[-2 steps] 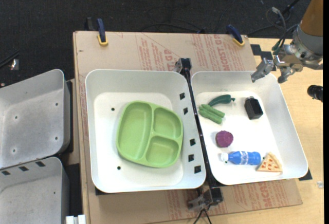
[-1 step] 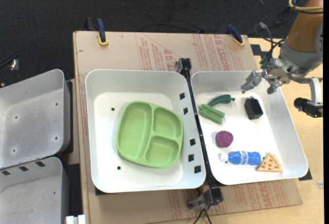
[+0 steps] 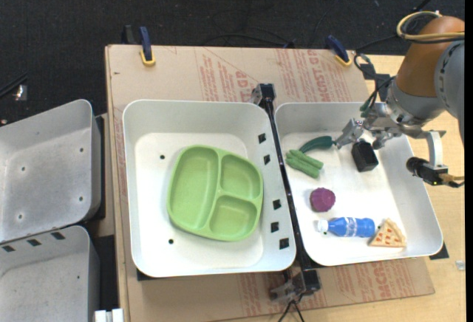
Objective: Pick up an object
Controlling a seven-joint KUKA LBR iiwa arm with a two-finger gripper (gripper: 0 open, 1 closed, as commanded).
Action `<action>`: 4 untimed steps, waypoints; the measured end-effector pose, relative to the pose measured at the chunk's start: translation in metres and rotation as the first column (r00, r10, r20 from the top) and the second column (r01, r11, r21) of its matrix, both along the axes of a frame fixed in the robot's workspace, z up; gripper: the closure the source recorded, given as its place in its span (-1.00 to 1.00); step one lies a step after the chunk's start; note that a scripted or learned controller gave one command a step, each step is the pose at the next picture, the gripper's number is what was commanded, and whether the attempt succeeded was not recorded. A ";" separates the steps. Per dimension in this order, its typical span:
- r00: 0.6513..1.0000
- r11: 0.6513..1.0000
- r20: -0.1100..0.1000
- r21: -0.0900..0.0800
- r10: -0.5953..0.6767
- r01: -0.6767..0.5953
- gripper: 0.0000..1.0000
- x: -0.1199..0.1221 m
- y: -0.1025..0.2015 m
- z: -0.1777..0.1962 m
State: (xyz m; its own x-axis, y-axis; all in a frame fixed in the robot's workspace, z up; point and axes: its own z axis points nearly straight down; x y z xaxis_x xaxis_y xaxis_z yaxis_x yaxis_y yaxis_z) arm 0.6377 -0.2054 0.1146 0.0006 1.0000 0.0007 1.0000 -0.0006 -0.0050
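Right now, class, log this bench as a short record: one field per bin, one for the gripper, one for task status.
left bin: holds a green divided plate
right bin: green stick bundle, dark green piece, purple lump, blue bottle, pizza-slice toy
gripper: over the right bin's upper part, near the dark green piece
task status: nothing seen held

From my feed the arm (image 3: 436,69) is cut off at the right edge, so I see no base. The gripper (image 3: 362,142) covers part of the right bin (image 3: 425,202), and I can't make out its fingertips. Two white panels (image 3: 44,165) run off the left edge.
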 end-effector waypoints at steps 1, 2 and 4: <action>1.000 1.000 0.008 -0.002 0.002 -0.002 1.00 0.002 0.000 0.015; 1.000 1.000 0.012 -0.003 0.005 -0.005 1.00 0.004 0.010 0.070; 1.000 1.000 0.010 -0.003 0.003 -0.003 1.00 -0.002 0.006 0.150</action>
